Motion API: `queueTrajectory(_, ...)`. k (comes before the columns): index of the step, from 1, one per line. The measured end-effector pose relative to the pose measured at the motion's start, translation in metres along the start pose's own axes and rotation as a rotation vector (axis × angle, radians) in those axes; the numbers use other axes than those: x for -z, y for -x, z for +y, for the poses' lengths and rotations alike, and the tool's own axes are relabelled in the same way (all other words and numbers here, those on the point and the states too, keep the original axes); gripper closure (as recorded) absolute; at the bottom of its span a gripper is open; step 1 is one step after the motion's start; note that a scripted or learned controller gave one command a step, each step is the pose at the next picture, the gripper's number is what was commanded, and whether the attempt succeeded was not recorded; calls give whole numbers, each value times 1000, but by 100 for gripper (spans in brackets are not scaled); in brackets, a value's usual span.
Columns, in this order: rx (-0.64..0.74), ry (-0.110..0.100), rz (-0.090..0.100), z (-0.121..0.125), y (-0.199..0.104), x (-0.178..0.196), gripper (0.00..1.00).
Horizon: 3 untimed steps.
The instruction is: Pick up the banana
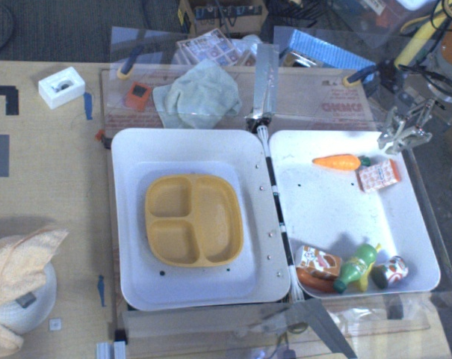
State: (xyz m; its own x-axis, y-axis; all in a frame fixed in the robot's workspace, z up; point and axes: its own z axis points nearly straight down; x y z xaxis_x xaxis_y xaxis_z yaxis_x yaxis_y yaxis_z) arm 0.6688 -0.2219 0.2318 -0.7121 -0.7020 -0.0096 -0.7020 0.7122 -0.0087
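Note:
The banana (377,277) shows as a small yellow patch at the front of the right bin (338,200). It is wedged between a green bottle (357,266) and a small can (394,271), and the bottle hides most of it. My gripper (405,132) hangs over the bin's far right corner, well away from the banana. It is open with nothing between its fingers.
An orange carrot (336,162) and a red-and-white packet (378,176) lie at the back of the right bin. A snack box (318,261) and a sausage (315,281) lie at its front. The left bin (128,163) holds a yellow divided plate (194,220).

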Motion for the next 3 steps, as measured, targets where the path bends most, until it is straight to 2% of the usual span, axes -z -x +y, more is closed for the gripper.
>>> queueTrajectory(1, 233, 8, 3, 43, 41, -11, 100)
queueTrajectory(2, 508, 3, 0, 7, -9, 2, 100)
queueTrajectory(3, 597, 10, 2, 41, 35, -23, 100)
